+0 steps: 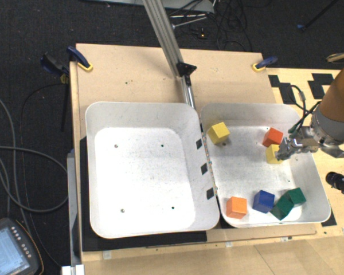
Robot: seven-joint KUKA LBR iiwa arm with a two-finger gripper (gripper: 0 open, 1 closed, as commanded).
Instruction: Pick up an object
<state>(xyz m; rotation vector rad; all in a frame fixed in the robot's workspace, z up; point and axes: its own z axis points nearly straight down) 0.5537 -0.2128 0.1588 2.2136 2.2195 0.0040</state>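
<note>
Currently, two shallow white bins sit side by side on the bench. Left bin point(103, 119): floor bare apart from dark specks. Right bin point(241, 171) holds all blocks: yellow cube point(219, 133) near the top-left corner; red-orange block point(273, 137) upper right; small yellow block point(272, 154) just below it, touching or nearly so; orange cube point(236, 207), blue cube point(264, 201) and two green blocks point(289, 202) in a row along the near wall, the green pair pressed together and turned diagonal to the bin walls.

Gripper point(285, 151) reaches in from the right and sits low over the bin, tips right beside the small yellow block. That block is approx. cubic, no clear long axis; its right side is hidden by the gripper. Contact w/ block: cannot tell. Claw state: cannot tell, tips too small and dark to resolve.
</note>
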